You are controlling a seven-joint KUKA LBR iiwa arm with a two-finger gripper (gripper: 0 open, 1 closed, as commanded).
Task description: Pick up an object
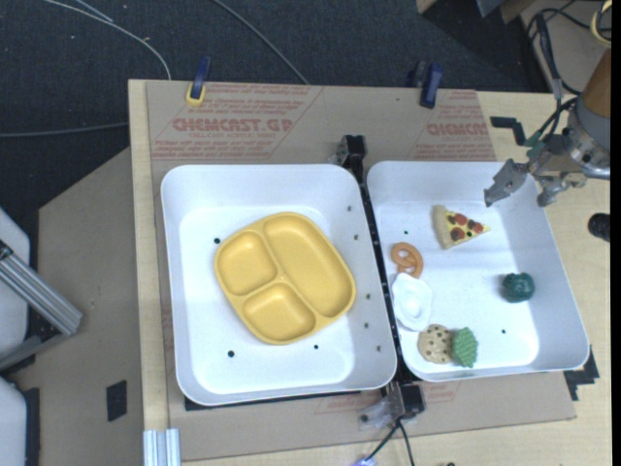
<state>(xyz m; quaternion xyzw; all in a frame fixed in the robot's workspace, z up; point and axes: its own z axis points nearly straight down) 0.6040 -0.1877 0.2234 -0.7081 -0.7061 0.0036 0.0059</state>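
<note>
Nothing is picked up yet. The hand [525,182] hovers open and empty at the upper right of the frame, over the right bin [553,260], just right of the pizza slice [456,227]. Pretzel [407,256], green ball [517,287] and cookie [435,343] lie lower down. The whole grasp remains. The bench [233,124] board reads "CHEMCAST GP".

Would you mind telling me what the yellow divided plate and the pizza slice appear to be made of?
The yellow divided plate looks like moulded plastic with a smooth, slightly satin finish: uniform colour, rounded compartment ridges, soft highlights. The pizza slice looks like a toy, probably plastic or rubber, judging by its flat, solid colours and tidy red toppings; the view is too small to tell which.
</note>
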